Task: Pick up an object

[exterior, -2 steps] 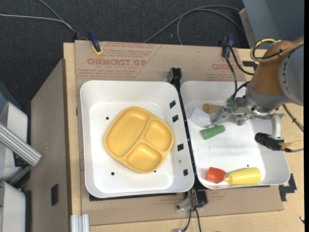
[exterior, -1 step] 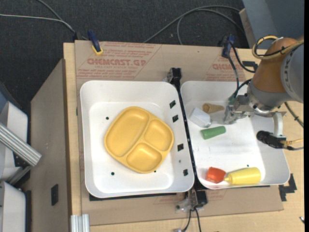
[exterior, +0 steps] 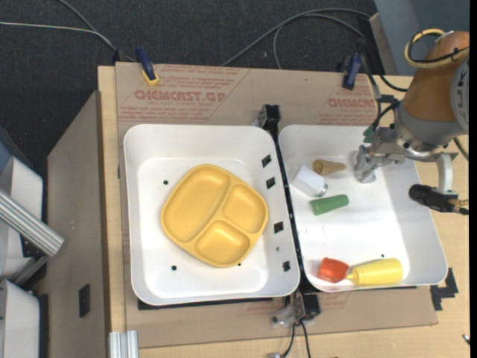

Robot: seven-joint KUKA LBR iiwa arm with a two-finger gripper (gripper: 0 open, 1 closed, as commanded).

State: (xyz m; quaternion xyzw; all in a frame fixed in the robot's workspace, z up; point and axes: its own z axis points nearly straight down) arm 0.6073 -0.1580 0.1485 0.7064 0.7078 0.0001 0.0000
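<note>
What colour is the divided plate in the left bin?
Yellow; the divided plate shows plainly in the camera view.

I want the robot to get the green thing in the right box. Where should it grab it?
Probably around the middle of the green piece, coming straight down from above. It looks like a short cylinder lying flat, pointing left to right, so the fingers should close across its narrow width. The white block sits close by its left end, so the middle or right part looks safer.

The grey arm (exterior: 436, 88) reaches in from the right, its orange band high near the frame's edge. Its wrist points downward, with the gripper (exterior: 365, 171) hanging low beneath it.
</note>
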